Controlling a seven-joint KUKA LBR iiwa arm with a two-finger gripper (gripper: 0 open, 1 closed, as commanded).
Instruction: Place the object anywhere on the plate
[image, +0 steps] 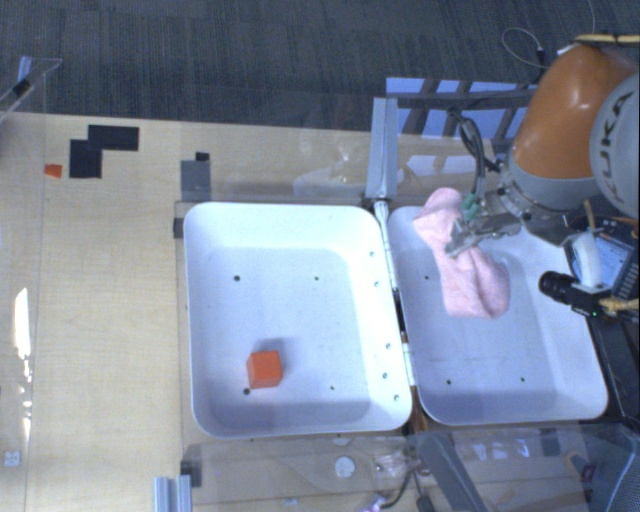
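Gripper work here is at a delicate stage: the grey two-finger gripper (468, 232), hanging below the arm's orange-banded wrist, sits in the far-left part of the right shallow white plastic bin (560, 400), and a soft pale-pink cloth (470, 280) drapes down from it toward the near side. The metal fingers look pressed together on the upper folds of the cloth, though the contact is small and partly hidden by fabric – so I judge it a pinch on the cloth, not a deep grip. The cloth's lower end appears to rest on or just above the bin floor; I cannot tell which. No plate is clearly distinguishable as a separate dish, so the target has to be read with care before any move. Over in the left shallow white plastic bin (300, 225) a small orange-red cube (265, 369) lies near the near-left corner, well apart from the gripper. To do this step well, the lift should probably be slow and straight up, so the limp fabric clears the metal divider (395, 300) between the bins without snagging or sliding out of the fingers. A thin pinch on soft cloth can slip under a sideways jerk – smooth travel is likely safer. On release, lowering until the hanging end touches first would let the cloth settle in a heap rather than spill over an edge
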